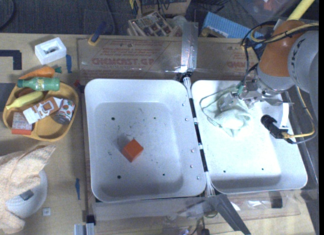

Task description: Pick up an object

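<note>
We see the bench bearing two white bins side by side, a yellow bowl near its left edge.

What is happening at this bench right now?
A grey robot arm reaches in from the right, its claw down in the right bin at a pale, crumpled thing. Whether it holds that thing is unclear. An orange block lies alone in the left bin.

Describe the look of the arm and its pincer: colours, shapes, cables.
The arm is rounded and grey with an orange band above the wrist. Black and yellow cables loop around it. The pincer is a small metallic assembly, too blurred for finer detail.
</note>
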`<move>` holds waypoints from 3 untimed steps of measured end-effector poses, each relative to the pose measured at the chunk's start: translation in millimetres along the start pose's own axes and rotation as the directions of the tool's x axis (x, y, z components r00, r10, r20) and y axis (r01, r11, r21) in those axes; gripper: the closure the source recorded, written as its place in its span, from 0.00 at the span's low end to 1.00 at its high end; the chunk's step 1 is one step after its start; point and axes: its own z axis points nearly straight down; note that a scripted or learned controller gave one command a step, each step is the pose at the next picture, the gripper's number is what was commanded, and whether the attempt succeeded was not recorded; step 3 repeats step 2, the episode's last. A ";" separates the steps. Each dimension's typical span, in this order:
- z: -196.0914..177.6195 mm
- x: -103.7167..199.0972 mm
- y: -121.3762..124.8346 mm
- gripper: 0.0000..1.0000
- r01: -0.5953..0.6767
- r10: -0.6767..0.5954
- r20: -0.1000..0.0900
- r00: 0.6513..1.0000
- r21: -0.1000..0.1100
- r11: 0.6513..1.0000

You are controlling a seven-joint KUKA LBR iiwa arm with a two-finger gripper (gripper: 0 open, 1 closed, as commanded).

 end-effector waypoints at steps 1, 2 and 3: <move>-0.1 48.8 19.8 0.00 0.066 -0.066 0.001 0.998 0.000 0.998; 0.5 48.5 18.8 0.00 0.454 -0.454 -0.009 0.891 0.019 0.891; 0.5 48.5 18.8 0.00 0.454 -0.454 -0.009 0.891 0.019 0.891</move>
